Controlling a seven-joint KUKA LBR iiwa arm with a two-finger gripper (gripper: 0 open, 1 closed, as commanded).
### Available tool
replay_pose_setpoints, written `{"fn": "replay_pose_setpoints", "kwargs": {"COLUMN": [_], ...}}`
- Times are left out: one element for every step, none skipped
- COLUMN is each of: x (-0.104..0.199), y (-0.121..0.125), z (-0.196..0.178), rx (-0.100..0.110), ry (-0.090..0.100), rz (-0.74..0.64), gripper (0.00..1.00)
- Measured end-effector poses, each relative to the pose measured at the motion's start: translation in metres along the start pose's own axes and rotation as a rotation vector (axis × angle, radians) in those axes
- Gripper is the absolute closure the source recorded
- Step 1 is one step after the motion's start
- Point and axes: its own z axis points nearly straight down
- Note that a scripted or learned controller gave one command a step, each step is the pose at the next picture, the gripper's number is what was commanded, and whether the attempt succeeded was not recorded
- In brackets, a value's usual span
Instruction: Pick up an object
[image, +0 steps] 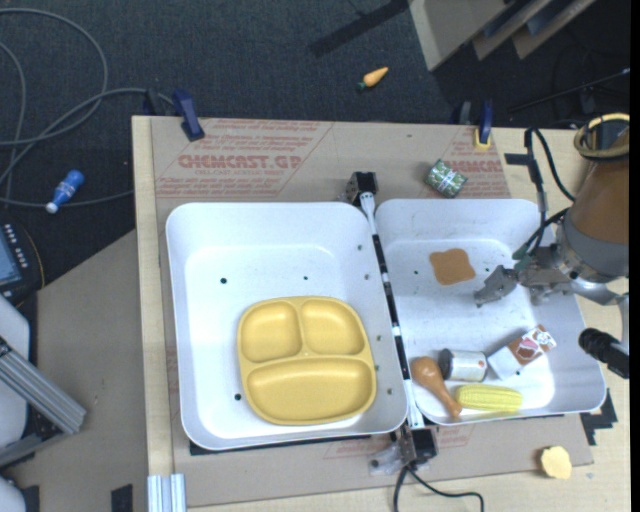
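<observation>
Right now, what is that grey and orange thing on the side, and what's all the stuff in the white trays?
That is a robot arm, reaching in from the right. At its end is a gripper, a claw with two fingers for picking things up. I can't see anything between its fingers; it hangs over the right bin.

The picture is taken by one camera above the bench, looking down at a slant.

The left bin holds a yellow plate with three sections. The right bin holds a brown flat piece, a toy corn cob, a brown wooden spoon-like thing, a small silver can and a little red and white carton.

The robot's job is to pick up one object. It hasn't got one yet.
</observation>
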Motion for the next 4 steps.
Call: {"fn": "replay_pose_setpoints", "kwargs": {"x": [0.049,0.03,0.045,0.044], "y": [0.035,0.078,0.103,0.103], "z": [0.081,0.076,0.076,0.065], "rx": [0.005,-0.006,-0.005,-0.007], "ry": [0.003,-0.003,-0.002,-0.003], "rz": [-0.006,-0.003,-0.003,-0.003], "gripper": [0.0,0.0,0.0,1.0]}}
